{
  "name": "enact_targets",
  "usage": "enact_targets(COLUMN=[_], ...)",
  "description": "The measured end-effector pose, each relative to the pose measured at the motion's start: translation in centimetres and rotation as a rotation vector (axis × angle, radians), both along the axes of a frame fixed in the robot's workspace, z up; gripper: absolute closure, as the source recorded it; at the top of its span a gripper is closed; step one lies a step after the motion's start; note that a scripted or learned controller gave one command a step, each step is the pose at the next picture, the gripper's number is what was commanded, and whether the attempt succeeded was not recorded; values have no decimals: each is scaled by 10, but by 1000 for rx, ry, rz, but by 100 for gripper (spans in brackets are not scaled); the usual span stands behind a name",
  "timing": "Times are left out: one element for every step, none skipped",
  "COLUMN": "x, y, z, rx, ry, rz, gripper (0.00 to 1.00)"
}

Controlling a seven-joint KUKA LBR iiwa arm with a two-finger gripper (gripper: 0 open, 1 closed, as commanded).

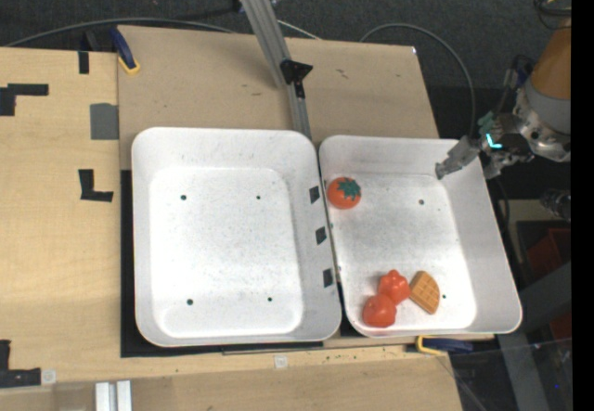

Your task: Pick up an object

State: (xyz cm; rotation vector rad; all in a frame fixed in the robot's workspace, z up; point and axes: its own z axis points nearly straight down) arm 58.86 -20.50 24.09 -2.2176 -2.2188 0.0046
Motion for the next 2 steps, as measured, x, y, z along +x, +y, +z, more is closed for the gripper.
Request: enact_targets(x=[1,-1], y=[0,4], z=[3,-41], rx=[-2,-1], ry=[-4,0], rz=[2,1], gripper=[0,0])
